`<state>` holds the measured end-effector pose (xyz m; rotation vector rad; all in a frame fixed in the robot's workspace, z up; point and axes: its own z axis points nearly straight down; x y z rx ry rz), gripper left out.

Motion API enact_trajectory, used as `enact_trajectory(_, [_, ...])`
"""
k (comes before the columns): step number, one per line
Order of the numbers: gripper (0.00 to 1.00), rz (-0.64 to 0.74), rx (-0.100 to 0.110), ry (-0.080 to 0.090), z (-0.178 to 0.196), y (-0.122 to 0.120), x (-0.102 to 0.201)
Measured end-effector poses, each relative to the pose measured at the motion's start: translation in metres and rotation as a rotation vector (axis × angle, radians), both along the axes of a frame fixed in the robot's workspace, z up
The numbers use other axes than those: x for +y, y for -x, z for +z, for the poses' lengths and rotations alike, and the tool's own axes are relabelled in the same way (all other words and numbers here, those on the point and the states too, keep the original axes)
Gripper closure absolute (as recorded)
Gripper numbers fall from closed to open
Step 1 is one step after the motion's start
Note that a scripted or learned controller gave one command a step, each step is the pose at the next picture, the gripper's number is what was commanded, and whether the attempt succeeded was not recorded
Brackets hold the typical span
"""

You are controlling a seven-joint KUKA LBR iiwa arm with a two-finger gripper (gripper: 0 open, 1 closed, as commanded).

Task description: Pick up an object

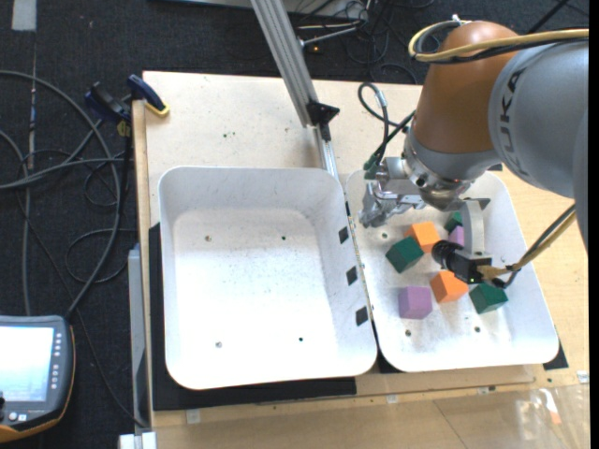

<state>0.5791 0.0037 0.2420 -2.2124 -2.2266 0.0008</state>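
Objects: a cluster of small foam-looking blocks lies in the right bin (524, 340), towards the bench's right edge.
Green block (404, 253): the one nearest the gripper, just beside an orange block (426, 235).
Purple block (415, 301): alone, towards the bench's front edge, with bare bin floor around it.
Others: a second orange block (450, 285), a second green block (488, 296) and a pale purple piece (457, 237) sit close together, partly under a dark cable end.
Handling: by their look they are probably light, slightly soft and not fragile; flat opposite faces give the surest hold, and the purple block offers the most room.
Gripper (374, 209): low over the right bin's far-left corner, next to the wall between the bins; nothing shows between its fingers, and how far they are spread cannot be told.
Left bin (178, 181): only dark specks on its floor.
Bench (215, 110): pale board carrying both bins, with a metal rail slanting in from the far edge.
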Motion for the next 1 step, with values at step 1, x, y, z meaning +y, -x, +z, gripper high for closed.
enact_trajectory(1, [1.0, 0.0, 0.0, -0.001, 0.0013, 0.0329, 0.0502])
